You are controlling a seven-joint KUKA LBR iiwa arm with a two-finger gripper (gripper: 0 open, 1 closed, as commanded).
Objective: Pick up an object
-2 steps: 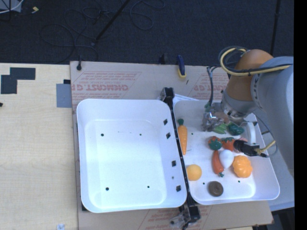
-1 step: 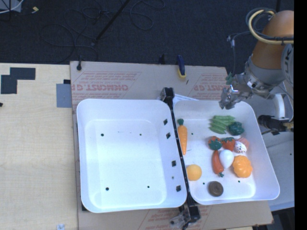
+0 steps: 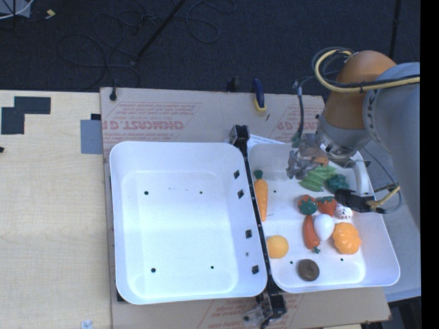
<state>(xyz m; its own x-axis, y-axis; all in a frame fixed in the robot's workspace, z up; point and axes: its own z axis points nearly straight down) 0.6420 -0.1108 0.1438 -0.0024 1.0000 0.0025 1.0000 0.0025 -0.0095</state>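
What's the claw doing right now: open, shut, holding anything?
Claw: over the right bin, near the green toy; open or shut cannot be told.

A robotics lab bench, seen from overhead.

Two white bins (image 3: 123,184) sit on a cardboard sheet (image 3: 171,118) over a plywood bench (image 3: 48,218); loose cables (image 3: 206,19) sprawl on dark carpet at the top, and plastic toy food (image 3: 322,225) fills the right-hand bin.
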